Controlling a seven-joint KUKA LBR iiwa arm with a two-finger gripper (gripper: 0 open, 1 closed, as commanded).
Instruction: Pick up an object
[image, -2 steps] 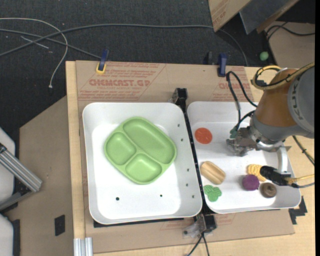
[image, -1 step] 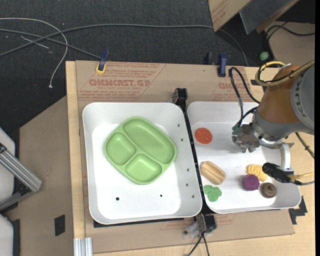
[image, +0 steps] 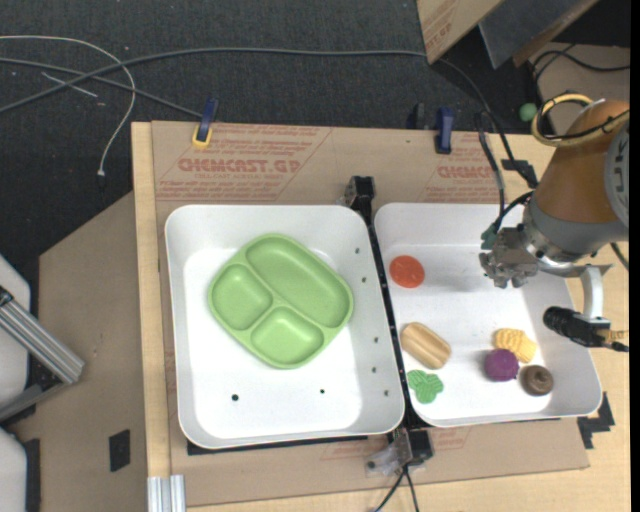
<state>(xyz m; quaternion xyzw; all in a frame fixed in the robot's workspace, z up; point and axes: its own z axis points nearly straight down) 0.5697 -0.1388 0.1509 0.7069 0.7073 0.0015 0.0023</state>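
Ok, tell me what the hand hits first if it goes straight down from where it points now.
Probably bare floor of the right bin: the hand points down, right of the red disc. Depth is unclear.

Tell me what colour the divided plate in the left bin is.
Light green. The divided plate shows plainly in the camera view, lying in the left bin.

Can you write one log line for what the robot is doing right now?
gripper: over right white bin | holding: nothing seen | nearest: round red toy | green divided plate: left bin

arm (image: 590, 170) cut off at right edge, cardboard box (image: 450, 25) cropped at top
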